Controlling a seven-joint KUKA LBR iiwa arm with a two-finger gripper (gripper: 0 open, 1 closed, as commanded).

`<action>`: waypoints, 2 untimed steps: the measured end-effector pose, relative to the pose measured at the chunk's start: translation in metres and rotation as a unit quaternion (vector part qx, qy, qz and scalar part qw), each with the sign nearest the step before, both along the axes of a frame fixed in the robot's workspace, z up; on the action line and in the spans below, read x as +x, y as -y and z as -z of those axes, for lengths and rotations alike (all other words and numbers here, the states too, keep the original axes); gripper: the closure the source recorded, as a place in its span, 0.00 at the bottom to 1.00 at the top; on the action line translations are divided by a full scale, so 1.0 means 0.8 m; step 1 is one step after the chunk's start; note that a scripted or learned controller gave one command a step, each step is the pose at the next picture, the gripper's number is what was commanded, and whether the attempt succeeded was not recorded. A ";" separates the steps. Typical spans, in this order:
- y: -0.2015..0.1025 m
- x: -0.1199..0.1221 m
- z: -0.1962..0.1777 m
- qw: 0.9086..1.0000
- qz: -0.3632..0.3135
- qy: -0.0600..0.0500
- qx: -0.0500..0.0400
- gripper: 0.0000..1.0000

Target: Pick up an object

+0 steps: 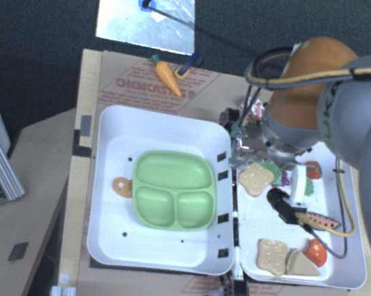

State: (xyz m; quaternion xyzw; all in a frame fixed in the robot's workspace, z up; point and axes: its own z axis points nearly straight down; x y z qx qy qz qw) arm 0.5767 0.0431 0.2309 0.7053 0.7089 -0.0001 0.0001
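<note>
Toast-shaped slice (255, 179) flat beneath claw (246, 147), claw state cannot be told, glossy green three-compartment tray (173, 189), left bin (101, 235)

One fixed camera looks down at a slant on my desk (147, 80), near enough to take in both white bins (116, 127) side by side; my arm (356, 99) enters from its right.

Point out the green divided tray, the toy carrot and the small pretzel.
green divided tray (168, 176), camera view, top compartment floor.
toy carrot (167, 78), camera view, orange body.
small pretzel (122, 187), camera view, its ring.
</note>
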 end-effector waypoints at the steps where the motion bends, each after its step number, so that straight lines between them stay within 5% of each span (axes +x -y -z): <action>1: 0.016 0.010 0.000 1.000 0.003 0.001 0.000 1.00; 2: 0.007 0.018 0.015 1.000 0.000 0.000 0.000 1.00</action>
